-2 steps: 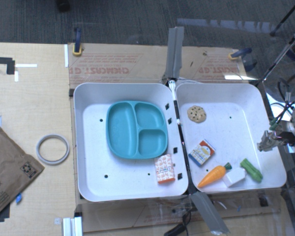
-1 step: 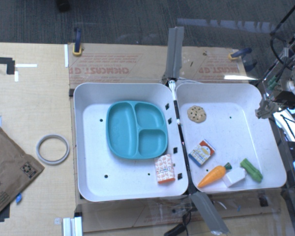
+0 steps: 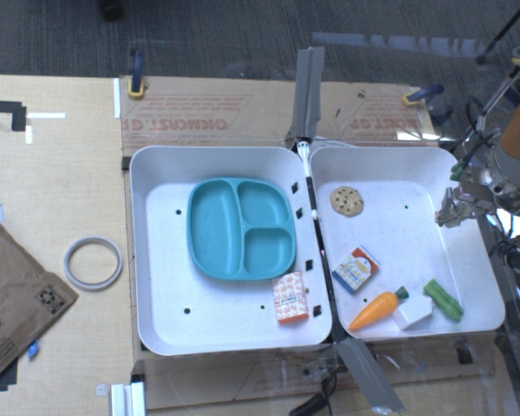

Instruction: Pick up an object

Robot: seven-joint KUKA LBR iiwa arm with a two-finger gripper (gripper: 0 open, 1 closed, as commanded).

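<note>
Orange carrot (image 3: 374,310), cookie (image 3: 347,201), carton (image 3: 356,269) and pickle (image 3: 444,301) all lying in right bin (image 3: 416,167), none lifted; gripper (image 3: 455,208) at bin's right rim, grip state indeterminable; pick not yet made.

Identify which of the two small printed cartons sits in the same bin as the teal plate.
The carton with the reddish pattern, standing just below the teal divided plate in the left bin. The other carton, blue and orange, lies in the right bin above the carrot.
</note>
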